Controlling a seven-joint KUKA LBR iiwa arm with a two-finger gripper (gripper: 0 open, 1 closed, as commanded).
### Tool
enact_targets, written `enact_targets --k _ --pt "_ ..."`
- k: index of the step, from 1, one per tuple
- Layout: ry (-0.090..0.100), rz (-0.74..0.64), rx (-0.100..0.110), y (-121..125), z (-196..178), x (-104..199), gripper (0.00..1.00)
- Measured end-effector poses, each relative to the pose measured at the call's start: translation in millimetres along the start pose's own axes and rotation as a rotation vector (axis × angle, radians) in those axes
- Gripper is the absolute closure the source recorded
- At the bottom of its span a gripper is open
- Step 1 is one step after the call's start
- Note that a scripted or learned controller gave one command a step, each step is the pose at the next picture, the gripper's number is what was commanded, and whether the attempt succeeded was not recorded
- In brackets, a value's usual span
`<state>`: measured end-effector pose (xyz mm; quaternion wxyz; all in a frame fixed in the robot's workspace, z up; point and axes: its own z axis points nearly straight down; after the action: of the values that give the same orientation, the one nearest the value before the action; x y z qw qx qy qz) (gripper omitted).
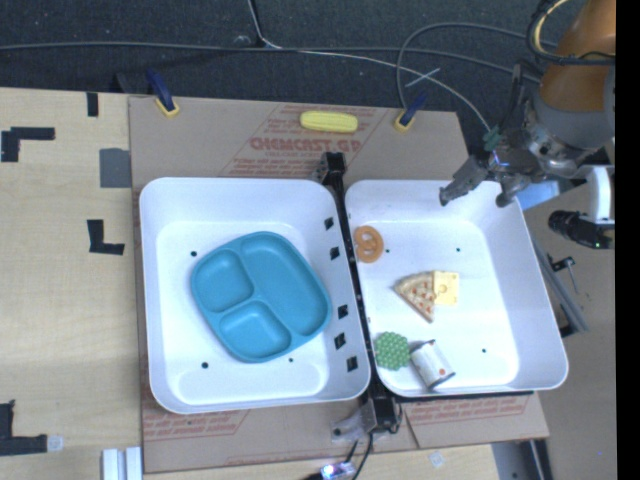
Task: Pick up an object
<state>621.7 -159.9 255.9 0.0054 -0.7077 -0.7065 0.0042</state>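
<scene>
I count two white bins. The right bin holds four items: a pretzel, a pizza slice, a green ball and a small can, all below-left of my pincer. Its fingers are spread, pinching nothing, above the bin's far rim. The left bin holds one blue tray. One yellow banana lies on cardboard beyond.
</scene>
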Motion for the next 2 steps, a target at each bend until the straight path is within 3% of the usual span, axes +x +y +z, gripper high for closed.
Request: enact_targets --k 1,2 --pt "-0.002 -0.003 -0.012 2 -8 0 0.0" --pt "-0.003 -0.002 -0.009 3 40 -8 0.0"
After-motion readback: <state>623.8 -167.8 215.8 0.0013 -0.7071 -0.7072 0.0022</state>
